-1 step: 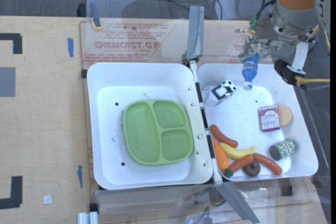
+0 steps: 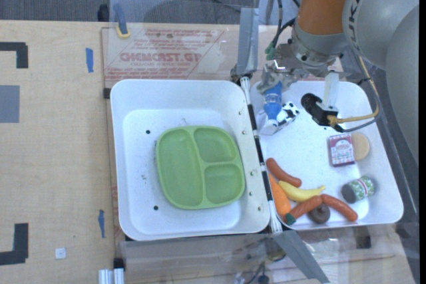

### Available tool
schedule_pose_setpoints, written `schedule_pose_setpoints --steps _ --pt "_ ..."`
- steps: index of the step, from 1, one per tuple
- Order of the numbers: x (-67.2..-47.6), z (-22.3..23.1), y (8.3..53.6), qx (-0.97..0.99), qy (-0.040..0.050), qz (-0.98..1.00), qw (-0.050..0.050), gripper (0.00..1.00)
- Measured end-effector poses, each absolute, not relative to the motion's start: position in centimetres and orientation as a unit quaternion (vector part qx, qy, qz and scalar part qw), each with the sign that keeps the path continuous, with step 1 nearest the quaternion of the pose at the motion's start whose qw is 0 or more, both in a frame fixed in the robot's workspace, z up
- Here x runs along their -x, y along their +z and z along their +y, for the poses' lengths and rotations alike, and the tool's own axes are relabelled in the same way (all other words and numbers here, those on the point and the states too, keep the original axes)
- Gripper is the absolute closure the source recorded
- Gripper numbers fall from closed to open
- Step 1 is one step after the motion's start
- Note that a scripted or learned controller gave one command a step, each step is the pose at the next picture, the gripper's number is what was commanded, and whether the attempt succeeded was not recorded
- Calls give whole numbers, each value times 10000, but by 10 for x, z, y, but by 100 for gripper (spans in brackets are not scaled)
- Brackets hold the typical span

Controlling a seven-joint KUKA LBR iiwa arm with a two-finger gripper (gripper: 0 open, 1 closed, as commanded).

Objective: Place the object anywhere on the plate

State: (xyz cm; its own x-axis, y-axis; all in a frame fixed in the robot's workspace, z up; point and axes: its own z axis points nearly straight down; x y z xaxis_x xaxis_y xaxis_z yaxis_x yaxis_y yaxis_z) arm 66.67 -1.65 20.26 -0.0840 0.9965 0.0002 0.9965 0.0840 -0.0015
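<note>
The gripper (image 2: 274, 86) is seen low at the far left corner of the right bin (image 2: 383, 209), directly above a blue bottle (image 2: 271, 108) with a black-and-white toy (image 2: 287, 114) touching it; whether the gripper is spread or closed cannot be told. The green plate (image 2: 200, 166), taken as the landmark, lies left of that cluster in the left bin (image 2: 126, 143). For a clean pick, one item should be centred and the neighbour avoided, then lifted clear of the dividing wall before being carried to the plate

Green plate (image 2: 200, 167) in left bin (image 2: 126, 143); tool (image 2: 273, 93) above toys in right bin (image 2: 389, 203).
</note>
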Motion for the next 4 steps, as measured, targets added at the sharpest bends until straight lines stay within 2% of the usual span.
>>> schedule_pose_setpoints --steps 1,2,3,4 --pt "-632 72 185 5735 5 -8192 9 100" --pt "-634 70 196 5753 -10 -8180 -7 100" --pt "-593 118 181 5278 1 -8493 5 100" --pt "-593 118 181 5283 -1 -8490 2 0"
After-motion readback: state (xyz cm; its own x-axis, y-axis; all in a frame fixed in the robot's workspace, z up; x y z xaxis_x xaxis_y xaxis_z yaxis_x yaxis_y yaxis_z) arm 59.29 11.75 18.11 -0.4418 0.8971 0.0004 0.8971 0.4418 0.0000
